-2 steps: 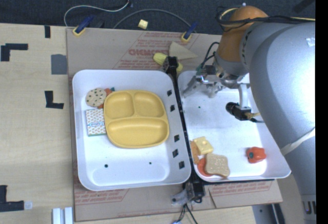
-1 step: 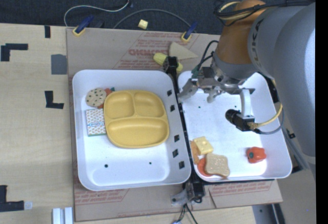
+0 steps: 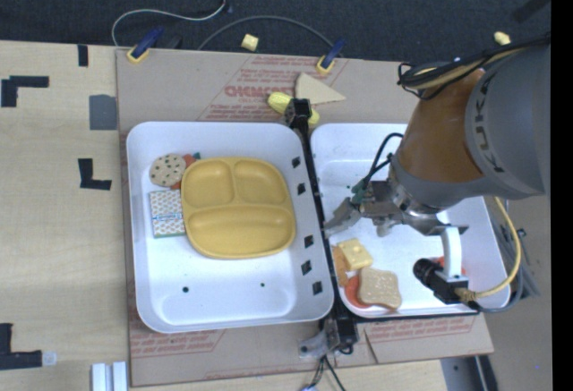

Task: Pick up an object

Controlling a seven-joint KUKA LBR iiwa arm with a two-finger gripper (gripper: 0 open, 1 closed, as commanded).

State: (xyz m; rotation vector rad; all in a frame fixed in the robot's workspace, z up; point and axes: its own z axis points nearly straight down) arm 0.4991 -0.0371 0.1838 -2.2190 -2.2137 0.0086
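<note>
Okay, I'm looking down on the counter [image 3: 54, 228] and its two white bins on a cardboard sheet [image 3: 224, 89]. The arm [image 3: 466, 139] reaches in from the right and hangs over the right bin [image 3: 358, 137]. The pincer [image 3: 351, 216] is low over that bin's left side, close to the divider between the bins, and it points left. From up here I cannot tell whether the pincer is open or closed, and I see nothing in its grip. Just below it in my view lies the cheese [image 3: 354, 254], a small yellow block, near the pincer but apart from it. Next to the cheese, toward the bin's near edge, a slice of bread [image 3: 381, 288] rests partly on a red piece [image 3: 352, 293]. Over in the left bin [image 3: 224, 295], a yellow divided plate [image 3: 238, 206] sits in the middle. A round cookie [image 3: 166, 170] lies at its upper left, and a checked cracker [image 3: 166, 212] lies just beside the plate's left rim.
</note>
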